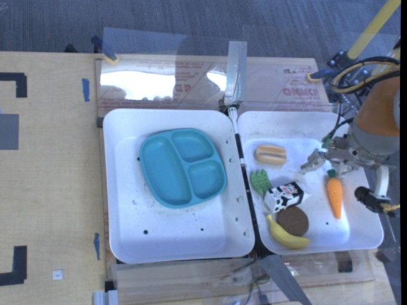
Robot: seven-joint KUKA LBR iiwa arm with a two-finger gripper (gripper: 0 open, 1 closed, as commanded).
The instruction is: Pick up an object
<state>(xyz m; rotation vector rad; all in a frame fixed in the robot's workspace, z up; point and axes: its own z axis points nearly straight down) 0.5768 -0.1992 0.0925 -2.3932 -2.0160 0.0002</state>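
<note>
The right bin (362, 234) holds several toy foods: a hot dog (270, 154), a green broccoli (260, 181), a black-and-white milk carton (284, 197), a brown round cookie (293, 221), a yellow banana (286, 234) and an orange carrot (334, 197). My gripper (323, 162) hangs low over the right bin, just above the carrot's green top and to the right of the hot dog. Nothing is visibly held in it.
The left bin (121, 189) carries a blue divided plate (183, 167). A clear plastic sheet (165, 75) stands behind both bins. The arm's grey body and orange band (381, 116) overhang the right bin's right side, with cables above.
</note>
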